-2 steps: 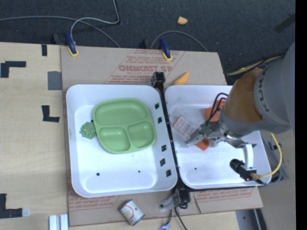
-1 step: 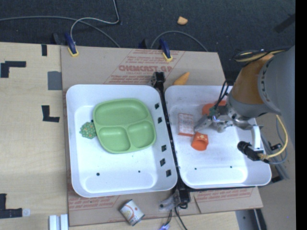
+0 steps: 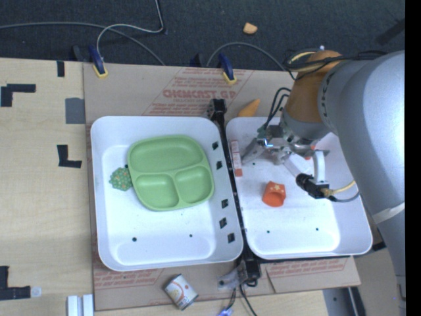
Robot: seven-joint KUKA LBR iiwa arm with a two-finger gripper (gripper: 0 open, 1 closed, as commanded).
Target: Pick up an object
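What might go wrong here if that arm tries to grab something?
1. The orange block sits alone on the smooth floor of the right bin, so a slightly off claw may push it away instead of gripping it.
2. The thin stick lies against the wall between the bins, probably hard to get fingers around.
3. The cable hanging off the arm could snag on something.

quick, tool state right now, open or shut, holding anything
tool: open, fingers spread above the right bin, nothing between them; the orange object lies apart from it.
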